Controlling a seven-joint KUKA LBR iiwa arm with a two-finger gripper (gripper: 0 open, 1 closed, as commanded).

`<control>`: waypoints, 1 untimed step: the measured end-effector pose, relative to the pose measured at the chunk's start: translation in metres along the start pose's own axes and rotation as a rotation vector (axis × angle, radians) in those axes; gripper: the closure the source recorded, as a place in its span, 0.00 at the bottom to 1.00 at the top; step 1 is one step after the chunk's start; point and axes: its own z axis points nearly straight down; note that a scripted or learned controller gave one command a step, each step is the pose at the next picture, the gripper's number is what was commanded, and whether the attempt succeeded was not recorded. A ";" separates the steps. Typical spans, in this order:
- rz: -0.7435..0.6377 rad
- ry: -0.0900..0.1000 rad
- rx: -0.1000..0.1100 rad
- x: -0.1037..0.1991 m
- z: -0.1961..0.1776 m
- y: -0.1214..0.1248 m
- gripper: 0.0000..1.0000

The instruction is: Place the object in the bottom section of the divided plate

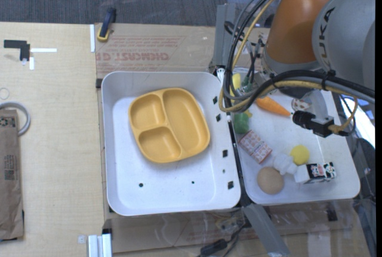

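A yellow divided plate (170, 124) lies in the left white bin (119, 190), with two small sections at its left and bottom and one large section at its right; all are bare. My gripper (237, 98) hangs behind a bundle of cables over the right bin's (346, 190) upper left corner, just above a green object (242, 123). Beside it lies an orange carrot (273, 107). The arm's orange band (298, 17) and grey body hide the back of that bin.
The right bin also holds a pink and white box (255, 146), a tan egg-shaped ball (270, 180), a yellow piece (299, 154), a white piece (283, 163) and a small black and white carton (319, 172). A brown bag (9, 172) lies at the far left.
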 end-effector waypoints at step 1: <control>-0.296 0.000 0.000 0.060 -0.004 -0.039 1.00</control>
